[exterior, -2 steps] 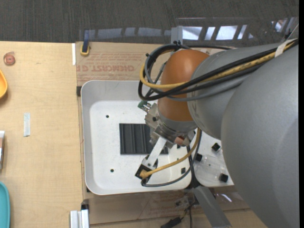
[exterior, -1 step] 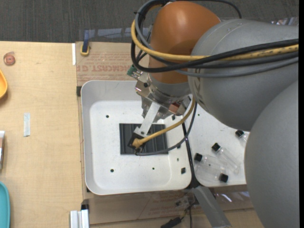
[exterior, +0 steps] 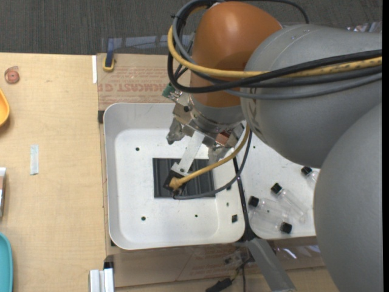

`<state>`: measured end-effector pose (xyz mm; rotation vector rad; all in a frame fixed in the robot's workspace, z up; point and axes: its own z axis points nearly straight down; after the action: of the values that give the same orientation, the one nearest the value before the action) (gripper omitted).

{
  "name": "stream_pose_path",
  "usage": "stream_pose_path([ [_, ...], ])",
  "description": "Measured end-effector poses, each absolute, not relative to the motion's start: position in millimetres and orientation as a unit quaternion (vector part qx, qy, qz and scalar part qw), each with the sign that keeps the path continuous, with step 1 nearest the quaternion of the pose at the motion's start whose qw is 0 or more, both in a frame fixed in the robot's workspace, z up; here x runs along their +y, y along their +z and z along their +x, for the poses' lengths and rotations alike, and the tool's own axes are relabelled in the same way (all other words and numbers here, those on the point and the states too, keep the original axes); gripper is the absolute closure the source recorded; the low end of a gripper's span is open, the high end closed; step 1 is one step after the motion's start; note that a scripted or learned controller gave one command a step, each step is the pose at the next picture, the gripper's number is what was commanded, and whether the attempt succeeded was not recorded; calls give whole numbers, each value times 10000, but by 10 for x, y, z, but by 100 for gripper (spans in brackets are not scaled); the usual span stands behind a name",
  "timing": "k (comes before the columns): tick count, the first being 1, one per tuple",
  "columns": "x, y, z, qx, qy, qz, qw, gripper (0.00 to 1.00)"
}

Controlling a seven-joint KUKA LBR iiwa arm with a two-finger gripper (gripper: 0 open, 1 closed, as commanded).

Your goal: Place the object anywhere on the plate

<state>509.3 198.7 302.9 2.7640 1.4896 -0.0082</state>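
Observation:
A dark grey ridged rectangular plate [exterior: 161, 176] lies flat in the middle of the left white bin [exterior: 124, 163]. My gripper [exterior: 197, 140] hangs over the plate's far right part, under the orange wrist band, and the arm hides much of it. A small reddish bit [exterior: 224, 137] shows at the gripper's right side; I cannot tell what it is or whether it is held. The arm also covers the plate's right edge.
The right bin [exterior: 267, 224] holds several small clear vials with black caps, such as one vial [exterior: 277, 189]. A tiny black piece [exterior: 234, 218] lies near the left bin's right wall. A wooden bench top [exterior: 48, 163] lies to the left, and cardboard [exterior: 137, 78] lies behind the bins.

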Motion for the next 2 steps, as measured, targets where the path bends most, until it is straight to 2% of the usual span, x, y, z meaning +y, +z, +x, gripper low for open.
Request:
stream_pose_path([
  [1, 1986, 3100, 5092, 4757, -58, 8796, 18, 100],
  [2, 1984, 3097, 5092, 4755, -61, 8797, 19, 0],
])
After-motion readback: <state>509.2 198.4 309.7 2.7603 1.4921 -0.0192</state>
